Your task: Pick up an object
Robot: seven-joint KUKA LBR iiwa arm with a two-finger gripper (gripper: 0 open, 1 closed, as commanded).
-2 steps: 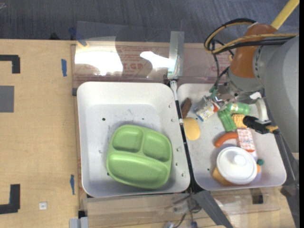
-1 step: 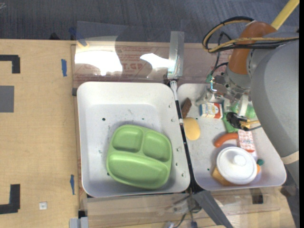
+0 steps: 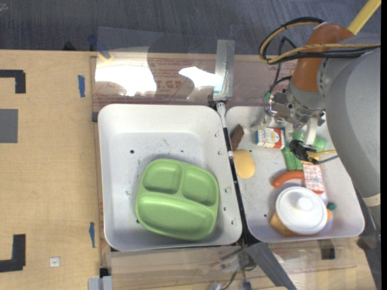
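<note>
Hovering over the far part of the right bin [image 3: 351, 219], the gripper [image 3: 289, 118] is above a small carton [image 3: 269, 138]; its state cannot be told. The arm should descend straight, avoiding the green items [image 3: 294, 157] just beside.

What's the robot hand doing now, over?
Hand low over right bin, above small carton. Nothing seen held. Crowded there: green item, white lidded bowl, yellow piece. Green tray alone in left bin.
</note>
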